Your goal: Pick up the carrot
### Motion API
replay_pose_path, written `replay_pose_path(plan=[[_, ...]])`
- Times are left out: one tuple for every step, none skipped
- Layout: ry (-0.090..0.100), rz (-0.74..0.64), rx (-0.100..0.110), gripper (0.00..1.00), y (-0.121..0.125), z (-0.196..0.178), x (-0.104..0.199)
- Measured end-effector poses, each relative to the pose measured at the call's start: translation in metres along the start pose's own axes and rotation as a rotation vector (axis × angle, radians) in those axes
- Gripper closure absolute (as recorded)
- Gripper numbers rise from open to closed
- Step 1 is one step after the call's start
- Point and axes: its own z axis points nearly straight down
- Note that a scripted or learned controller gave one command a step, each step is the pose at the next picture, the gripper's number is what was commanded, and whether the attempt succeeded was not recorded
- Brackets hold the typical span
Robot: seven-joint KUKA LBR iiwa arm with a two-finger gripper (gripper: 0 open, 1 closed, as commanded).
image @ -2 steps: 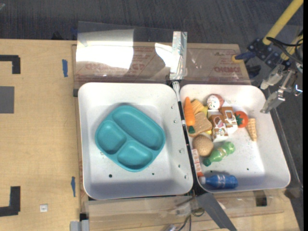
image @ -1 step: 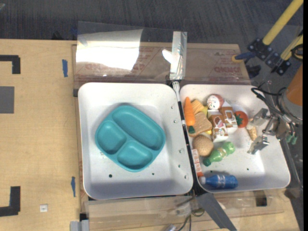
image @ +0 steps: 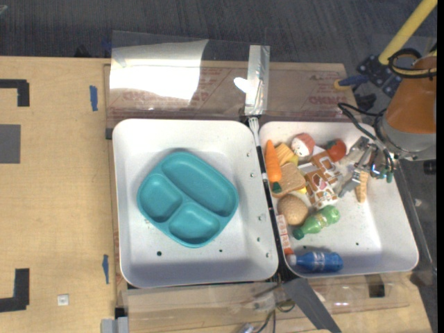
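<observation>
The carrot (image: 273, 161) lies against the right bin's (image: 388, 241) left wall (jaws' state unclear amid clutter)

My counter (image: 55, 186) is pale wood with black tape marks and blue tape tabs along its left part. Directly on it sit two shallow white bins side by side, touching: the left bin (image: 132, 151) and the right bin (image: 388, 234). Behind them lies a clear plastic sheet (image: 159, 78).
</observation>
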Motion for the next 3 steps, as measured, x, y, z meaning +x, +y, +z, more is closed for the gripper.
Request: replay_pose_path(plan=[[0.007, -0.217, 0.0, 0.0, -0.065, -0.014, 0.102], [0.001, -0.221, -0.001, 1.0, -0.062, -0.025, 0.1], [-0.001, 0.044, 0.001, 1.0, -0.058, -0.098, 0.119]])
